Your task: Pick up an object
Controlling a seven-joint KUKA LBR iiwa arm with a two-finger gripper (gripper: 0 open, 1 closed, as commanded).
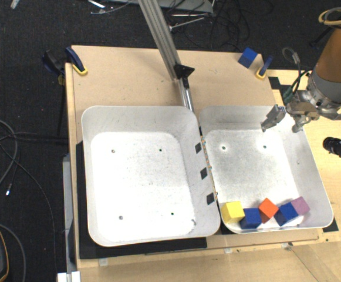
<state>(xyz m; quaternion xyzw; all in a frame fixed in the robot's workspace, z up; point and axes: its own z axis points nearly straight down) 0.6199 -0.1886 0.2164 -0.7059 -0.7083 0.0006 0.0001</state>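
A: So, which step is this?

B: The approach. The grey two-finger gripper [284, 121] hangs spread and empty over the right-hand shallow white bin's [311, 163] far rim.

A: And next?

B: Travel to the near edge and descend on one small cube, perhaps the orange plastic cube [268, 208].

Two bins side by side on the bench [129, 81]: left bin [138, 175], right bin [264, 169]. Five blocks [267, 211] bunched in a row along the right bin's near edge. One more block [248, 56] on the bench behind the right bin, near the far edge; gripper [284, 120] over that bin's far right corner.
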